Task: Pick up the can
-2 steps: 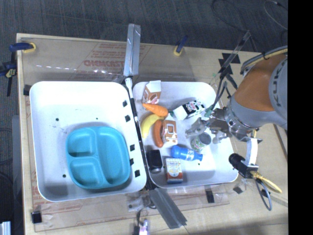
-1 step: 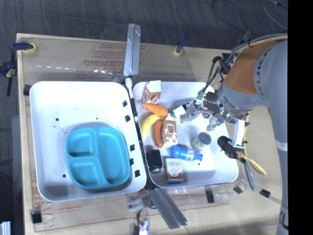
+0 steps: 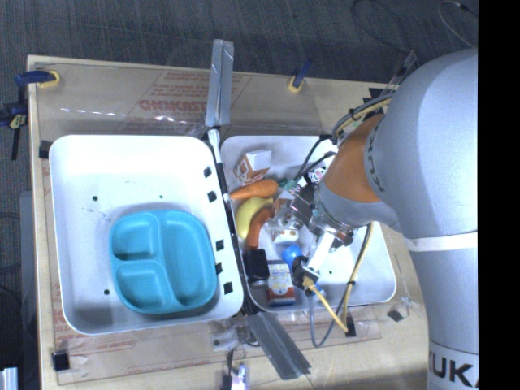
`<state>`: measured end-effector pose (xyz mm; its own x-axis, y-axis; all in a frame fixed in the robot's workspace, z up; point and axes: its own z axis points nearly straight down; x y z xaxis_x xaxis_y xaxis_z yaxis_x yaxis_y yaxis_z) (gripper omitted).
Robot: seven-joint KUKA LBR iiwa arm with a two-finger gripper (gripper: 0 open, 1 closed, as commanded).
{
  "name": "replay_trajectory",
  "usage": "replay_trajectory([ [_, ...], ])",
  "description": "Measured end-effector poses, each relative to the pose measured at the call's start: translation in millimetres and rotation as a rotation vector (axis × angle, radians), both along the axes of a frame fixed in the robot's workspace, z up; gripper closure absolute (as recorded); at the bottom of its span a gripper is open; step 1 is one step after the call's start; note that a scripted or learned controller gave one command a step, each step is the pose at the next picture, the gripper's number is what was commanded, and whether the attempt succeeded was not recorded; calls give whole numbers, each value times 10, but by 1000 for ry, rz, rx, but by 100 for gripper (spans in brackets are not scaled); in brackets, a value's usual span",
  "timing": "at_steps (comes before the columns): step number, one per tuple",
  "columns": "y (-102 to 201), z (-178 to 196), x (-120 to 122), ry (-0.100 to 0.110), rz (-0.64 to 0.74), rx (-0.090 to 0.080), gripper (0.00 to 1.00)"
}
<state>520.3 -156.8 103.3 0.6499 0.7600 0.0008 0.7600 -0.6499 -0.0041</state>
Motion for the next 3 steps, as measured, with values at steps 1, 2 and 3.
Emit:
replay_trajectory([
  [1,-355,-116,873,1,4,-1,0],
  [2,-457,-100,-130,-2,-84,-1,0],
  [3,-454,7,-108,-5,-80,0,100],
])
